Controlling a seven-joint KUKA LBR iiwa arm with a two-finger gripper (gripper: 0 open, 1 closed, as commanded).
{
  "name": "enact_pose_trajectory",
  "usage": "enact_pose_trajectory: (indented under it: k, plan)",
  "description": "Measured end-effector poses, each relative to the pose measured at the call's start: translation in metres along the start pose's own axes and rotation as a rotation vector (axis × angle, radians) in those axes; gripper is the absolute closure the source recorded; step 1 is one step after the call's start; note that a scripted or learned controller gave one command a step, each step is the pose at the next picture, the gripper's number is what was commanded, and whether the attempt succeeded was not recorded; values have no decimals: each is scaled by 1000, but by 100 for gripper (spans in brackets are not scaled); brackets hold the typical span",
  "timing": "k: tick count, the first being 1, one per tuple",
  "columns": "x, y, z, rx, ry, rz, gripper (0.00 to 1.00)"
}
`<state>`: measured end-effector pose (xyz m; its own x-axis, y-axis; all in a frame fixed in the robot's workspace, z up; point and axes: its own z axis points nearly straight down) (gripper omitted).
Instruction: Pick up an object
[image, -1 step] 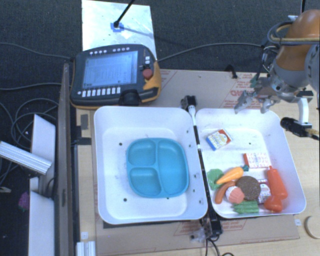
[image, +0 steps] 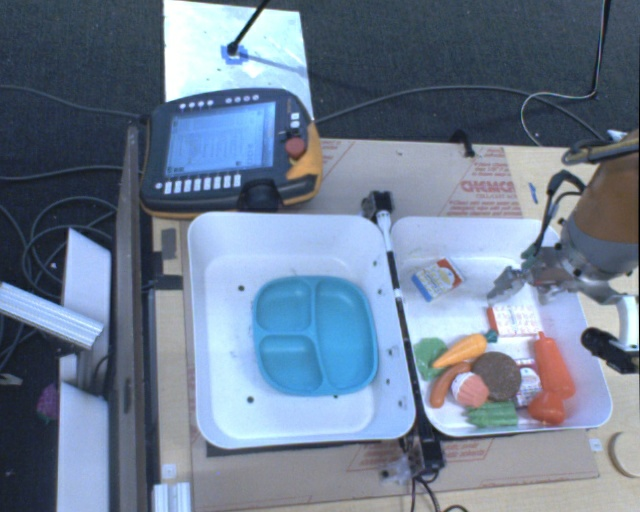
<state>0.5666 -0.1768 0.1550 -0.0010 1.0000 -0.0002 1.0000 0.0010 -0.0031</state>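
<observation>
The right bin (image: 470, 240) holds several toy foods. A small blue, white and orange box (image: 436, 278) lies near its far left. A red and white carton (image: 514, 320) lies in the middle, with an orange carrot (image: 462, 350) and a brown round patty (image: 496, 376) in front of it. A red bottle (image: 553, 366) lies near the right wall. My gripper (image: 518, 282) hangs over the right half of the bin, just beyond the carton and right of the small box. Nothing is seen held in it.
The left bin (image: 225, 300) holds a blue divided plate (image: 315, 335). A green leafy piece (image: 430, 354), an orange sausage (image: 441, 388) and a green pod (image: 490, 416) crowd the right bin's front. A teach pendant (image: 230, 150) lies behind the left bin.
</observation>
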Motion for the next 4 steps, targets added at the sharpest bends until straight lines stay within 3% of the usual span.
enact_pose_trajectory:
  k: [1, 2, 3, 4]
  plan:
    - [47, -8, 36, -1, 1, -2, 0]
    - [27, -13, 68, -12, -1, -2, 0]
    - [38, -62, 71, -5, -1, 1, 0]
    - [-12, 14, 8, -6, -2, -3, 0]
